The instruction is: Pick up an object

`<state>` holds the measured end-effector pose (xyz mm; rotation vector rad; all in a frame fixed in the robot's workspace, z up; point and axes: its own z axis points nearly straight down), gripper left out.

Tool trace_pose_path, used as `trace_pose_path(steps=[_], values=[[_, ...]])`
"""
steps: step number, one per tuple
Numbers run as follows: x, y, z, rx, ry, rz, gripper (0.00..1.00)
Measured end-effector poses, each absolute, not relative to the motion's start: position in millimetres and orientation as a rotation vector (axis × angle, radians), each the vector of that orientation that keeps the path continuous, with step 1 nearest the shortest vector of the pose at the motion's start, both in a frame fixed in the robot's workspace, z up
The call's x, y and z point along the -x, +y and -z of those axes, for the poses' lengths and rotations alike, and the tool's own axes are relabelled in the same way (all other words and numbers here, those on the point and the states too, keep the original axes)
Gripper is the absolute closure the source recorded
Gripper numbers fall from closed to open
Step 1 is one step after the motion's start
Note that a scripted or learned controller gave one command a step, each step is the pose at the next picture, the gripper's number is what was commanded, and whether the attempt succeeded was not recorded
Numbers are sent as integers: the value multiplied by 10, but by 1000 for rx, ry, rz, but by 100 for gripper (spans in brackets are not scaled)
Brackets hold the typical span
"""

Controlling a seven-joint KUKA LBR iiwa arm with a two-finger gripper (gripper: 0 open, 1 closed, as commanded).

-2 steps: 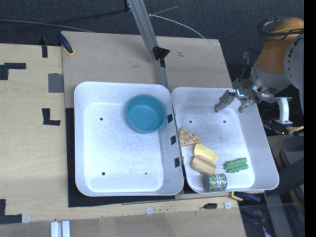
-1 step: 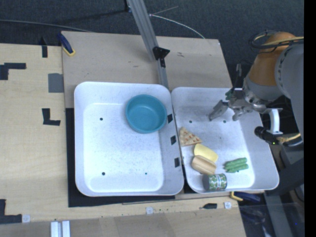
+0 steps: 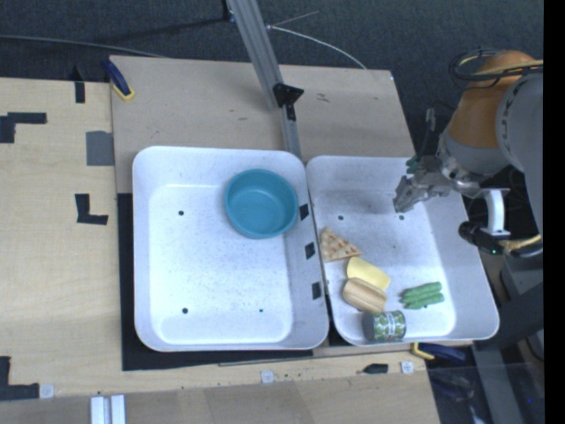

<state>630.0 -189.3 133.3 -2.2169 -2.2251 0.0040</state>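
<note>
The gripper point(image 3: 404, 200) hangs over the bare upper part of the right bin point(image 3: 459, 263), its fingers close together and holding nothing. The likely targets crowd that bin's lower end: a waffle-textured wedge point(image 3: 335, 245), a smooth yellow block point(image 3: 368, 274), a tan roll point(image 3: 363, 296), a knobbly green pod point(image 3: 422, 295) and a glossy can point(image 3: 385, 326). Packed so tightly, one could be nudged aside; the round can may roll. A smooth blue bowl point(image 3: 260, 202) sits in the left bin point(image 3: 177, 307).

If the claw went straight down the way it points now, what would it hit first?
Most likely the bare floor of the right bin. The claw points down over its upper part, apart from the items clustered at the bin's near end. Depth is hard to judge from this slanted view.
</note>
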Motion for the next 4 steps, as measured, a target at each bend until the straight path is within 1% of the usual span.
trace_pose_path(steps=[1,2,3,4], values=[[-6284,-1923,-1766,2223,-2224,2,100],[-6303,-1916,-2410,2224,-2228,4,100],[-6314,-1913,-2899,2223,-2227,3,100],[-6204,-1335,-2761,2214,-2226,-2,100]])
